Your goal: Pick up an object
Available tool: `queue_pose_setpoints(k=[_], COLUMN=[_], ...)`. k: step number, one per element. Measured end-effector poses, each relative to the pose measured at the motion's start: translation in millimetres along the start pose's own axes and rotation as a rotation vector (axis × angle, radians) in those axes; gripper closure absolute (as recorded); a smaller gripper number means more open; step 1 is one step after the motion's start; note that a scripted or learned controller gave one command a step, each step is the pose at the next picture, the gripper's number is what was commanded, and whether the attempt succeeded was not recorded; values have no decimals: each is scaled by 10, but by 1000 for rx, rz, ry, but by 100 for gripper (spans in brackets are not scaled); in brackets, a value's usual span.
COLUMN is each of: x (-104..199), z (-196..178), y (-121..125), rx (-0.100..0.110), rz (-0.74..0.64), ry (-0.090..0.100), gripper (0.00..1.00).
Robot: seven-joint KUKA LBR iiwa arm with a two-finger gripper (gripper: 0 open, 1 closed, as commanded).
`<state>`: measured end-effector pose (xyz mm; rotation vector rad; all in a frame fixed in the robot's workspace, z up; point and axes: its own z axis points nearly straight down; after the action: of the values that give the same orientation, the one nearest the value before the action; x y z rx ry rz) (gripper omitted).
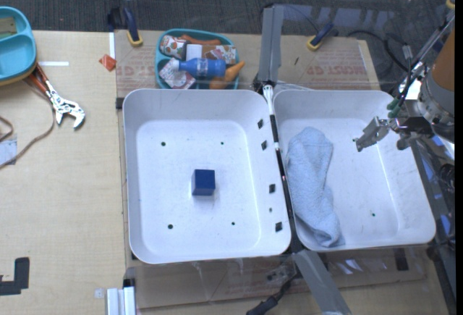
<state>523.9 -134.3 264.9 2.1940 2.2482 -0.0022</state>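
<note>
Two shallow white plastic bins side by side on the bench. Left bin: one small dark-blue cube, near the centre, sitting flat, apart from all walls. Right bin: a crumpled pale-blue cloth towel along its left wall, running from mid-bin to the near corner. Grey two-finger gripper over the right bin's far right part, well apart from the towel; fingers look spread with nothing between them, though they are small and hard to read. Behind the bins, a teal tub of mixed items. A metal wrench lies on the bench at left.
</note>
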Motion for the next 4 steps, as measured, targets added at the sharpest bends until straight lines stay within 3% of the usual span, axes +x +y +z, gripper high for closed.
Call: queue_pose_setpoints(k=[1,2,3,4], x=[-64,-669,-614,-715], z=[1733,1176,471,4], y=[3,71,239,160], rx=[0,1,2,3], rz=[89,403,665,1013], ry=[1,0,-1,-2], gripper=[0,0,0,0])
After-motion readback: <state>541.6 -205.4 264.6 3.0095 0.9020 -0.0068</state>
